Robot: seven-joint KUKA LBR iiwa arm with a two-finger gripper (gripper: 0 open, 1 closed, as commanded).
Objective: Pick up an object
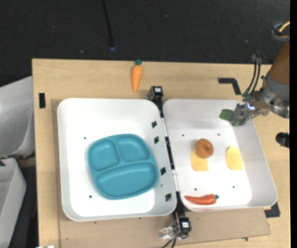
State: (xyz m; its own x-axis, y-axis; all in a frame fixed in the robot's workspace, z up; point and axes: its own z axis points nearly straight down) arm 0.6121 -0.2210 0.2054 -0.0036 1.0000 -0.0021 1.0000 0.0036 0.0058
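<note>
My gripper [236, 115] reaches in from the right, over the back right part of the right bin [256, 190]. A small green object [227, 114] sits between its fingertips, and the fingers are shut on it. Below it in the same bin lie a brown round piece [204, 148], a yellow piece [200, 163] touching it, another yellow piece [234, 158] and a red chili pepper [201, 199] by the front wall.
The left bin [71, 138] holds a blue divided plate [122, 165]. An orange carrot [136, 76] lies on the wooden bench behind the bins. A black clip [155, 92] sits where the bins meet at the back.
</note>
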